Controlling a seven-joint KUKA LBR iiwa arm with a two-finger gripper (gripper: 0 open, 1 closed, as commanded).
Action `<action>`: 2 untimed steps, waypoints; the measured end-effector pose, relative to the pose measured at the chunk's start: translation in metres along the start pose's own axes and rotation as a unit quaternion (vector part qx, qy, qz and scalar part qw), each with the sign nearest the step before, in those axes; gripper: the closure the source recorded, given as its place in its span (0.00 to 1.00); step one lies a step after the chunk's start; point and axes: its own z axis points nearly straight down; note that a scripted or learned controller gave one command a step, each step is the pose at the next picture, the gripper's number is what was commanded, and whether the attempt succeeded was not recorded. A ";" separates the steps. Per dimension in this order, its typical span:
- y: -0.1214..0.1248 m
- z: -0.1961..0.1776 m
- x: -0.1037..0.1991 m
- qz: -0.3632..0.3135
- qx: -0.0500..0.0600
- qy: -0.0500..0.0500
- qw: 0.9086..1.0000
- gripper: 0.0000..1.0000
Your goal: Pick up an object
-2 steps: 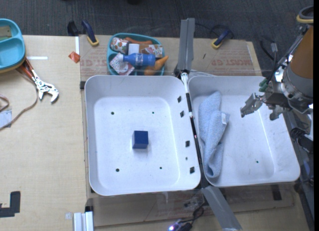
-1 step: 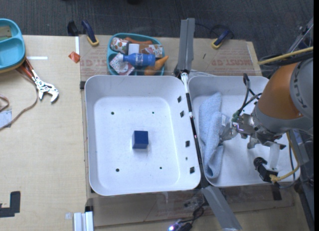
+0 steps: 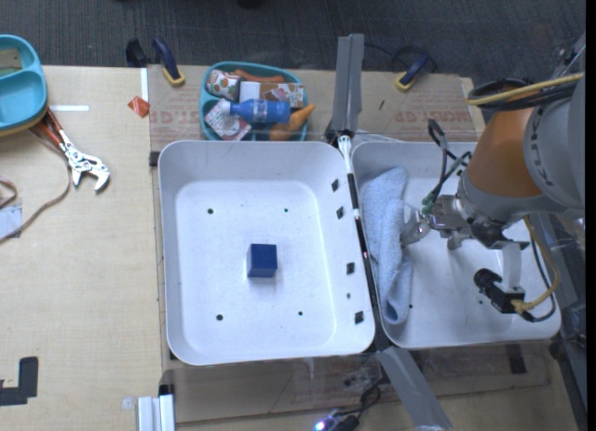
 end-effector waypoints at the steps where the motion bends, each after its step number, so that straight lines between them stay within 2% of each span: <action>1: 0.029 -0.001 0.009 -0.212 -0.002 -0.001 0.977 0.00; 2: 0.046 -0.043 -0.018 -0.114 -0.001 0.000 0.993 0.00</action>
